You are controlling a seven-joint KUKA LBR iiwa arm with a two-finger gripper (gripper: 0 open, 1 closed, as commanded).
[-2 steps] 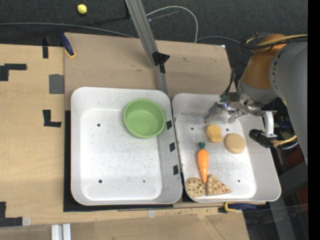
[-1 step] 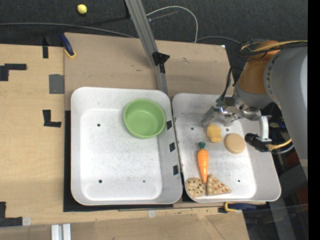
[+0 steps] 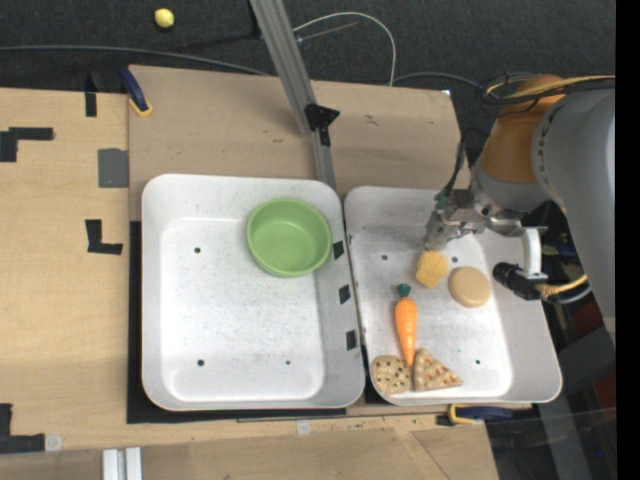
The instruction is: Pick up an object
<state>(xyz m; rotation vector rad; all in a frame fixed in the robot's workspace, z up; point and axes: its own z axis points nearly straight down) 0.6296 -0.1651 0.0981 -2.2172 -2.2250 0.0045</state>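
Wooden bench (image 3: 60, 268) carries two white bins; right bin (image 3: 530, 368) holds a yellow block (image 3: 432, 268), tan round piece (image 3: 469, 287), carrot (image 3: 405, 326) and two crackers. Step in hand: approach. Tool (image 3: 442, 230) hangs just above the yellow block; its opening cannot be told. Next move needs a short, centred descent.

A robotics lab, not a home: plain wooden bench (image 3: 60, 268) marked with black tape, two shallow white bins (image 3: 160, 268) side by side, an industrial grey-and-orange arm (image 3: 540, 138), loose cables (image 3: 350, 28) trailing over dark carpet (image 3: 450, 18), toy food (image 3: 405, 328) as props.
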